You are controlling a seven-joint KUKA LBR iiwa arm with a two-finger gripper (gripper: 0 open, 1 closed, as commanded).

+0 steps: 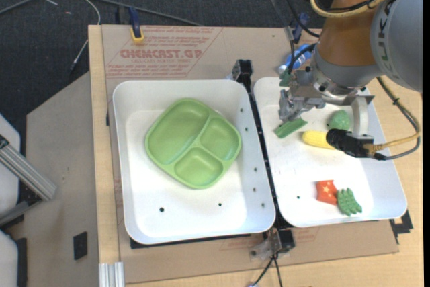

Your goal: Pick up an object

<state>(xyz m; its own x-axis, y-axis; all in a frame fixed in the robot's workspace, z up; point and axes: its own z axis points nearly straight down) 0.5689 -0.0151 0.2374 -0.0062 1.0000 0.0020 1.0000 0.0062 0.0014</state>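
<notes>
My gripper (293,112) hangs low over the far left part of the right bin (302,205). Directly under its tip lies a small dark green flat block (290,128), tilted; whether the gripper touches or holds it I cannot tell. Just right of the block is a yellow oblong object (314,138). A pale green round object (339,120) sits behind that, partly hidden by the arm. Near the front of the bin lie a red block (326,191) and a green leafy piece (348,201), side by side.
The left bin (134,212) holds a light green divided plate (193,142). A black clip-lined rim (259,144) separates the two bins. A black plug on a yellow cable (349,143) hangs from the arm over the right bin. Cardboard (161,54) lies behind the bins.
</notes>
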